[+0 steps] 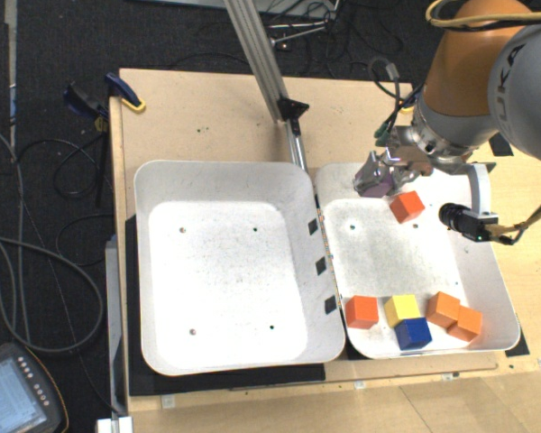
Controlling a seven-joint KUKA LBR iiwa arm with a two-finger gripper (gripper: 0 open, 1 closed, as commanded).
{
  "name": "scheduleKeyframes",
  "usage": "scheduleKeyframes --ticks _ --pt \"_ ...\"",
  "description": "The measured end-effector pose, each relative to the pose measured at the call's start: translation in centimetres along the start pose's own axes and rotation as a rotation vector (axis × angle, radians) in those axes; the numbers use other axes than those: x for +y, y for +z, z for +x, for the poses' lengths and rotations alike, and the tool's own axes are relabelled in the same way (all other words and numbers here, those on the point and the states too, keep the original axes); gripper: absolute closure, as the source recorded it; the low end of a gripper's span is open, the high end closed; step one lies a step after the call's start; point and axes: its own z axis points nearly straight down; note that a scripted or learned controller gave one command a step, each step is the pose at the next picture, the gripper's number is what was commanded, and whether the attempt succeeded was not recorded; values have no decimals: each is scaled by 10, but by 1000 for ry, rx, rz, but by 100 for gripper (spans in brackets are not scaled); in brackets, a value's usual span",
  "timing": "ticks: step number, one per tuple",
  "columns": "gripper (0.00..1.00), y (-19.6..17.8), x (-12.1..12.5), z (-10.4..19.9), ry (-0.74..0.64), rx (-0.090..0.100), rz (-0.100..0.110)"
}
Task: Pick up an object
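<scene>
My gripper (377, 180) hangs over the far left corner of the right bin (487, 282). It is shut on a small purple block (376, 187), which shows between the finger ends. Just to its right an orange block (407, 207) lies tilted on the bin floor. Along the bin's near edge lie several more blocks: an orange one (362, 311), a yellow one (401, 308), a blue one (413, 333), and two orange ones (444, 308) (467, 323) touching each other.
The left bin (153, 242) stands beside the right one, with black clips (323, 264) on the shared rim. A slanted metal pole (257, 48) crosses the bench behind the bins. A black camera unit (464, 221) juts from the wrist.
</scene>
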Motion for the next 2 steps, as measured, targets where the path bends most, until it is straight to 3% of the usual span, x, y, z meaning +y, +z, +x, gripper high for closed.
scheduleKeyframes --ticks 1,2 --pt "100 2 13 62 -1 0 0" --pt "100 4 35 105 2 -1 -1"
